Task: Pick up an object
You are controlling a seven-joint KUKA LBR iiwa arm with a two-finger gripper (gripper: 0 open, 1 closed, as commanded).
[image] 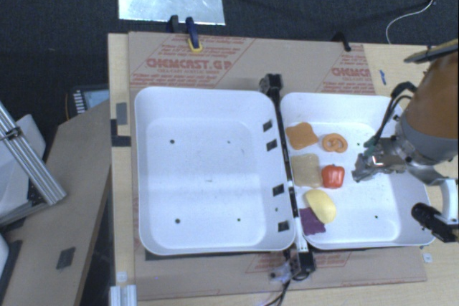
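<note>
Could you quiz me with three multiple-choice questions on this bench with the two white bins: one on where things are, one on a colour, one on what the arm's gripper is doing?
1. Where do the small toy foods lie?
A. In the left white bin
B. In the right white bin
C. On the cardboard under the bins

2. What colour is the small pepper-shaped piece nearest the gripper?
A. Red
B. Blue
C. Green

3. How does the gripper stand to the pieces?
A. It holds the yellow piece high above the bench
B. It rests in the left bin
C. It sits over the right bin, beside the pieces, with none seen between its fingers

Answers: 1 B, the pieces cluster along the left side of the right white bin. 2 A, the pepper-shaped piece is red. 3 C, the gripper is just right of that piece, and the yellow lemon-shaped piece lies in the bin.
</note>
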